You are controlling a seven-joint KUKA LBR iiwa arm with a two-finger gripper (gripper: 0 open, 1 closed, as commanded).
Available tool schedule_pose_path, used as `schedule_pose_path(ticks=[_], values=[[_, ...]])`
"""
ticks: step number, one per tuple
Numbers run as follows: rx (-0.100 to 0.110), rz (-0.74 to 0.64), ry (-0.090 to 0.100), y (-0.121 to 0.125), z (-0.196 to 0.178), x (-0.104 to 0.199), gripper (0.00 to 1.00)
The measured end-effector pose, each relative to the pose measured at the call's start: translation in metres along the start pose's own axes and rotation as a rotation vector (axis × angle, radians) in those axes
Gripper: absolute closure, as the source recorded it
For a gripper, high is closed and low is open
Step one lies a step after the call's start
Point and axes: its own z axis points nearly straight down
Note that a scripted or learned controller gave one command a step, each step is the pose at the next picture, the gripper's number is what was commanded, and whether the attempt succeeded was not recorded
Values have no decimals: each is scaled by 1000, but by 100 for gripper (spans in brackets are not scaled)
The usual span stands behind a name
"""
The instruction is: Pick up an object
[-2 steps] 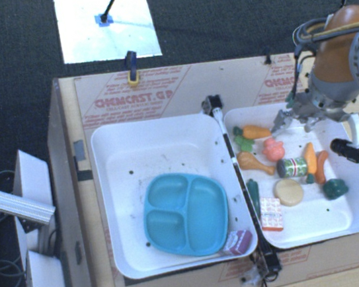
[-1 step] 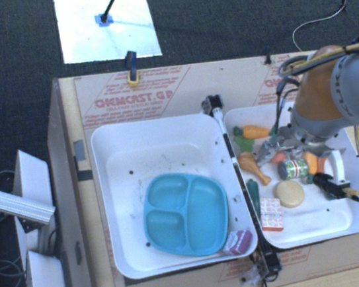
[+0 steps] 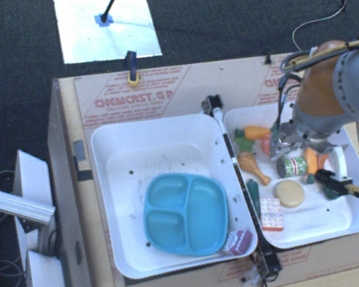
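Nearest us, a small purplish packet (image 3: 239,241) lies in the front right corner of the left bin (image 3: 118,202), just beside the blue divided plate (image 3: 187,214). Across the wall between the two bins, the right bin (image 3: 327,234) holds the clutter: a red-and-white carton (image 3: 271,215) at the front, a pale round bun (image 3: 290,193) behind it, a toy drumstick (image 3: 254,167) along the left wall and an orange carrot (image 3: 257,132) at the back.

The end effector (image 3: 278,143) hangs low over the middle of this bin, between the carrot and a small can (image 3: 293,166) with a green label. We cannot tell how far open it is, nor whether it has hold of anything.

We judge the can the likeliest thing to take, since it lies just beside the end effector, on its side and touching an orange piece on its right. It looks light and stiff, probably hollow plastic, with a smooth, rounded wall, so it may roll or squirt out under a careless pinch. The best hold would be across its curved body near the middle, with the close set squarely on the label.
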Motion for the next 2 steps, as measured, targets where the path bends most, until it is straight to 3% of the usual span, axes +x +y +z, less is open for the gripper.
schedule_pose_path(ticks=[1,2], values=[[0,0,0,0,0,0,0],[6,1,0,-30,12,22,0]])
